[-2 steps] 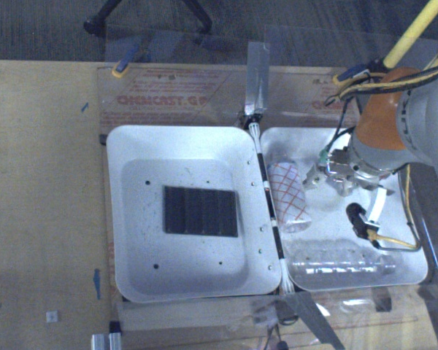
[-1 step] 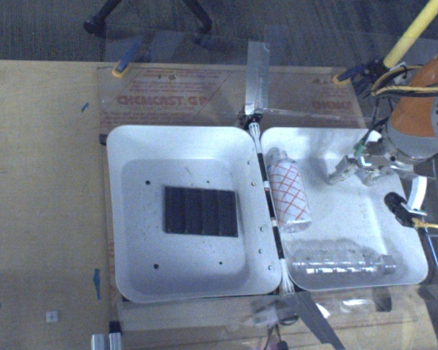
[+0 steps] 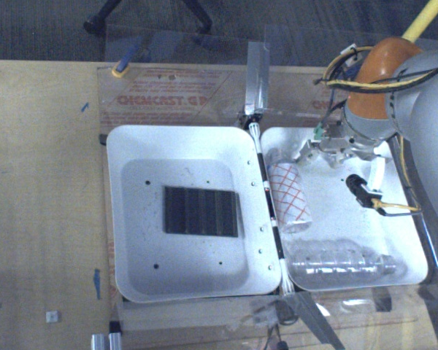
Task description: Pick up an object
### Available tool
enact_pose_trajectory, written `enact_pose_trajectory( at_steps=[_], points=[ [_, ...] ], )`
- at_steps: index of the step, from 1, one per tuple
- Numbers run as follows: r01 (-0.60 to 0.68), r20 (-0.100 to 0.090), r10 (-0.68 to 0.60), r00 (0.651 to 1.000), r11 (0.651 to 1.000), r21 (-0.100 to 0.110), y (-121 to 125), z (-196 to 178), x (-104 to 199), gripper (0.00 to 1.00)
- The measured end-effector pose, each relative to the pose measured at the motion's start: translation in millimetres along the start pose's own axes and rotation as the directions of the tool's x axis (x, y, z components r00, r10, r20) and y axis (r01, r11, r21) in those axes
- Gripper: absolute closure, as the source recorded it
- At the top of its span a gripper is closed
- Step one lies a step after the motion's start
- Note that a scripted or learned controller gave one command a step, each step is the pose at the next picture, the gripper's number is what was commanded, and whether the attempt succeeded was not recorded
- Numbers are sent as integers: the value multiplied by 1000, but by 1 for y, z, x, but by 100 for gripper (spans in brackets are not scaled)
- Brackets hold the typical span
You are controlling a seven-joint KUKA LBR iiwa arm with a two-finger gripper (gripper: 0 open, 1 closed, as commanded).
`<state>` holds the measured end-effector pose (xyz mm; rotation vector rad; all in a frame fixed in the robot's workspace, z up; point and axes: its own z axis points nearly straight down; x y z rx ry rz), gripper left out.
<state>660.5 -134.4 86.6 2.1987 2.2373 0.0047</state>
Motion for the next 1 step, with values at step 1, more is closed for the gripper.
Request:
enact_pose_trajectory(
  at_steps=[1],
  points=[
    [-59,1,59,998,998,3,-40,-120,-43,0]
  ],
)
